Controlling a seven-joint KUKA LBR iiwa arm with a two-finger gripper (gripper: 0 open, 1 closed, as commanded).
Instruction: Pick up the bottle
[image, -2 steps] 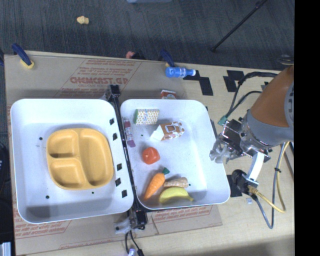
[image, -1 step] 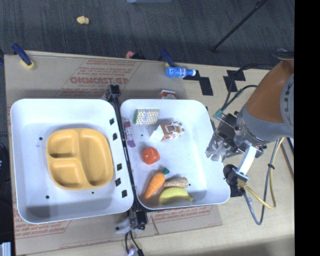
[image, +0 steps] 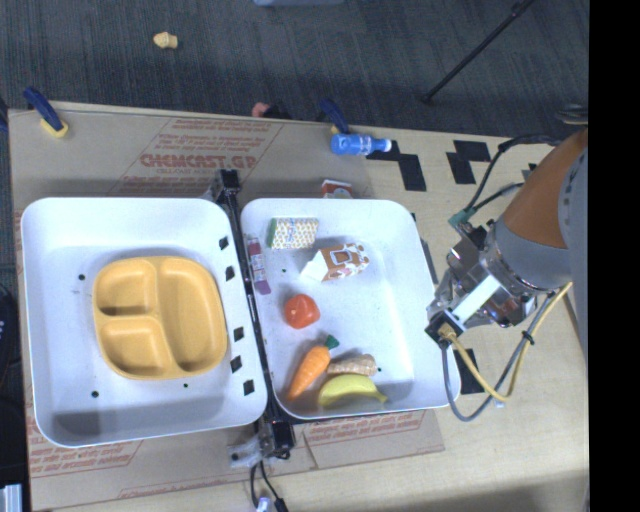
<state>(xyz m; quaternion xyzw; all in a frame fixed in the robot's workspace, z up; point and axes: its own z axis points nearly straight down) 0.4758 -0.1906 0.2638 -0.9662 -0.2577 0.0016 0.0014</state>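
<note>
The blue bottle (image: 354, 145) is lying on its side on the bench at the upper middle of the frame, outside the right bin (image: 420, 250). The gripper (image: 468, 292) hangs over that bin's right rim, well apart from the bottle. Honestly can't tell if it's open or closed.

Bottle (image: 358, 145) on open bench (image: 520, 450), blue clamp (image: 335, 114) just beside, right bin (image: 400, 300) middle cluttered

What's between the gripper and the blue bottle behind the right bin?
Nothing visible. The bottle lies on the bench beyond the right bin's far rim; the gripper hangs over that bin's right rim. Between them are just a bare bin corner and open bench.
</note>
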